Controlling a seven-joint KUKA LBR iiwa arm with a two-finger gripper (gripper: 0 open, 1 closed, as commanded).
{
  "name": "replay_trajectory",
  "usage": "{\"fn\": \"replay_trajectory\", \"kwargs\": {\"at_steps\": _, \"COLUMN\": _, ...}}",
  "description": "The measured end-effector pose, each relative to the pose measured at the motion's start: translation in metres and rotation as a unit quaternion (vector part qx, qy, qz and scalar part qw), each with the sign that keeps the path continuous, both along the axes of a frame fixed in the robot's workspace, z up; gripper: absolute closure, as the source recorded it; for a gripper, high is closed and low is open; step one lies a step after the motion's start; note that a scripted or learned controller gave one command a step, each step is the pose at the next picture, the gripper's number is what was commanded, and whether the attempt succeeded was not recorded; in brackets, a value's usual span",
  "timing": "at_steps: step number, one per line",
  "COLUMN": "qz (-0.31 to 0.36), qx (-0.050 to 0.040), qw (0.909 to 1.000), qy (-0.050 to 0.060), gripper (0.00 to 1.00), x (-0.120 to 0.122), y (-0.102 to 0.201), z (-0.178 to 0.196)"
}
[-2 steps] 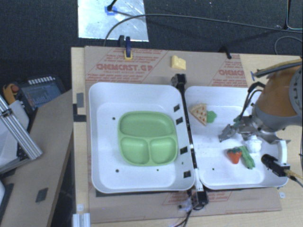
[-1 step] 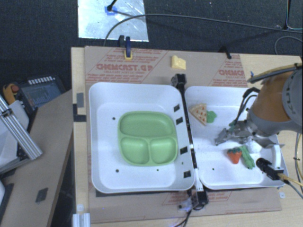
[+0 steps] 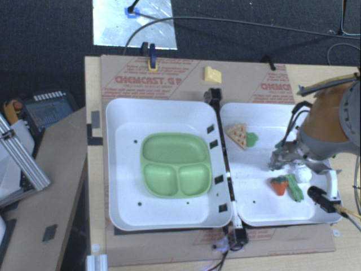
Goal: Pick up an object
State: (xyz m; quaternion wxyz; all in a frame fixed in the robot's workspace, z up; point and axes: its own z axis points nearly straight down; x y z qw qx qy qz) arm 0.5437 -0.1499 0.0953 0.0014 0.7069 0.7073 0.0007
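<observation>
The right bin (image 3: 256,205) holds a pizza-slice toy (image 3: 237,135) with a small green piece (image 3: 251,139) beside it near the back left. A red-orange toy (image 3: 279,186) and a green toy (image 3: 295,188) lie together toward the front right, with a white object (image 3: 303,174) just behind them. My gripper (image 3: 280,160) hangs low over the bin, just behind the red-orange toy and to the left of the white object. Nothing shows between its fingers.
The left bin (image 3: 121,208) holds a green divided plate (image 3: 175,165). A yellow block (image 3: 212,74) lies on the cardboard behind the bins. A black divider (image 3: 221,151) runs between the bins. Cables cross the dark floor at the back.
</observation>
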Motion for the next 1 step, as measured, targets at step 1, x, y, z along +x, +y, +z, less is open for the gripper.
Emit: {"fn": "replay_trajectory", "kwargs": {"at_steps": 1, "qz": 0.001, "qx": 0.0001, "qw": 1.0000, "qy": -0.001, "gripper": 1.00, "x": -0.0047, "y": 0.0015, "z": 0.0448}}
